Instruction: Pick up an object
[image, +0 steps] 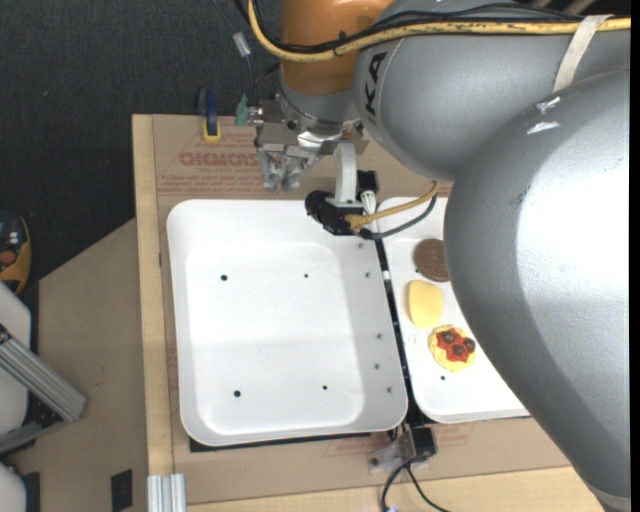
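At the far left of the bench we see a blue and yellow clamp (210, 115) on the brown board's (160, 300) back edge, and just right of it the gripper (281, 178) hangs above the board, beyond the back rim of the left bin (200, 330), with nothing between its fingers; we cannot tell how its jaws stand. Further right, in the right bin (470, 405), lie a brown disc (433, 259), a pale yellow piece (425, 302) and a small yellow item with red dots (452, 347), all well apart from the gripper and partly under the grey arm (540, 200).
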